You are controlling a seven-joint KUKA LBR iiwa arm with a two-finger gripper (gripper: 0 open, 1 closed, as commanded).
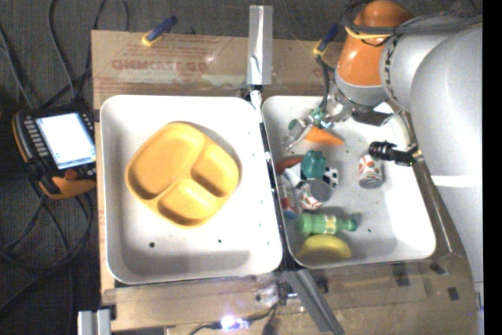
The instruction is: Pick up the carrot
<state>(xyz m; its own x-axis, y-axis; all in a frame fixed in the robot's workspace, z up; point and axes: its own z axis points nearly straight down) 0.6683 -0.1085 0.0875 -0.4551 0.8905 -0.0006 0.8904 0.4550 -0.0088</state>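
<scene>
The carrot (325, 136) is a small orange wedge lying in the back part of the right bin (408, 235). My gripper (307, 124) hangs low over the bin's back left area, right beside the carrot's left end and seemingly touching it. The grey arm with its orange band (369, 59) comes down from the upper right and hides the bin's back right corner. From this angle it is unclear whether the carrot lies between the gripper's tips or only next to them.
Just in front of the carrot stand a teal cup (314, 165), a red piece (289, 162), a die (332, 176) and a small can (369, 170). A green bottle (325, 225) and a yellow fruit (325, 247) lie near the front. The left bin (125, 247) holds a yellow divided plate (184, 172).
</scene>
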